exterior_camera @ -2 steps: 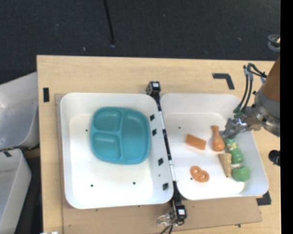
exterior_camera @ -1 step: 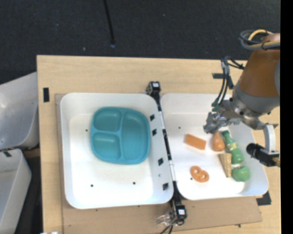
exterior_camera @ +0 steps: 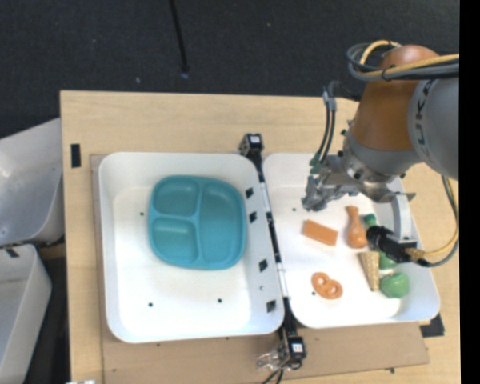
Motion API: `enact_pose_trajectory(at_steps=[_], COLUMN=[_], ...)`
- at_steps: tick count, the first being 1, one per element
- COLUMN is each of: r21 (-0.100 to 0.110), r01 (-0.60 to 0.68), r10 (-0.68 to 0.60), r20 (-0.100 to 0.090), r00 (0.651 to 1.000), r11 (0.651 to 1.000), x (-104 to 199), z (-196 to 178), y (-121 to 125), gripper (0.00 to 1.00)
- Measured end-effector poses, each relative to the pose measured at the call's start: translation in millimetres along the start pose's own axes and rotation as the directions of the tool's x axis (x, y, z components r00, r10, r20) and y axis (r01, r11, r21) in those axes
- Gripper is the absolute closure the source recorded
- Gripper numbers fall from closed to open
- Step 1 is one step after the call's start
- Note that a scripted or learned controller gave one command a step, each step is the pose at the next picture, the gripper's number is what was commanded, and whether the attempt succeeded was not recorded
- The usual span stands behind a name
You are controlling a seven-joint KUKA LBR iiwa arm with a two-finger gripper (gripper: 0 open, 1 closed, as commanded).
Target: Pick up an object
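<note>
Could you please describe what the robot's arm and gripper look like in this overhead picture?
The arm is grey and rounded, with a wide orange band above the wrist. Yellow and dark cables loop over its top, and a thin cable runs down its left side. The gripper is dark grey metal, blocky at the wrist and narrowing downward.

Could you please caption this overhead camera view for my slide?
Gripper poised over the right bin of toy foods; teal divided plate in the left bin.
</note>
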State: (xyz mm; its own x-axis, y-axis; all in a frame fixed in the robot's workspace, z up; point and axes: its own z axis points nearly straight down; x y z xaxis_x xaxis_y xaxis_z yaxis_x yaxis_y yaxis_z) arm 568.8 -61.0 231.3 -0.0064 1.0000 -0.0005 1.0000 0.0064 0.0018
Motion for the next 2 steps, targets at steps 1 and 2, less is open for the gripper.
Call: enact_pose_trajectory(at_steps=[1,2], r21=[-0.001,0.0], r01=[0.0,0.0], r10=[0.0,0.0], r20=[-0.002,-0.001], r00=[1.0,1.0], r11=[1.0,1.0], x=[43,93], z=[-9,1], y=[16,34], gripper=[1.0,1.0])
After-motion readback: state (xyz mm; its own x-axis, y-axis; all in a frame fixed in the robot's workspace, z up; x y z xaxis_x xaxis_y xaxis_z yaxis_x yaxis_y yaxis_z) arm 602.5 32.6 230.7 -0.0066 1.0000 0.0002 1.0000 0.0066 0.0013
